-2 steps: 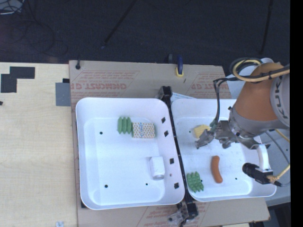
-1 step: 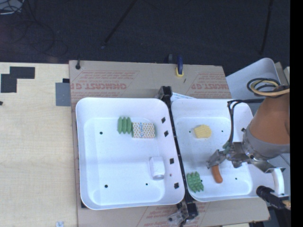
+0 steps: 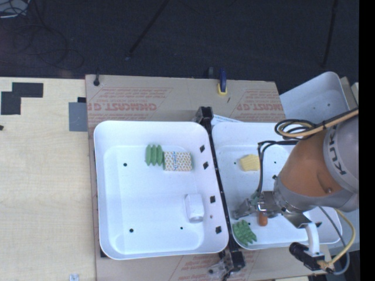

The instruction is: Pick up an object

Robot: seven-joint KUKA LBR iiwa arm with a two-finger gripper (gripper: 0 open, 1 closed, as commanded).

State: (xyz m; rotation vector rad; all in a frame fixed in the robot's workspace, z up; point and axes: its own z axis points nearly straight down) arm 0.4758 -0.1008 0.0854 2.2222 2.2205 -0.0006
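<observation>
1. At the left we see the left bin (image 3: 111, 157), a shallow white tray on a brown board (image 3: 146, 98) that lies on the bench (image 3: 41, 186).
2. Near that bin's far edge lies a green piece (image 3: 154, 155), and touching its right side is a pale patterned block (image 3: 177, 161).
3. Toward the bin's near right corner sits a white cup (image 3: 194, 207), hard to make out against the white floor.
4. A black divider (image 3: 212, 174) separates the two bins.
5. In the right bin (image 3: 234, 139), a yellow block (image 3: 250, 163) rests in the middle of the far half, well apart from everything else.
6. At that bin's near left corner lies a green leafy toy (image 3: 244, 232).
7. Just above it the gripper (image 3: 253, 207) hangs low over the bin floor; we cannot tell how its jaws stand, nor whether anything sits between them.
8. A small orange ball (image 3: 263, 219) shows just beside the gripper, near the leafy toy.
9. The arm (image 3: 316, 168), grey with an orange band, covers the bin's right half.
</observation>
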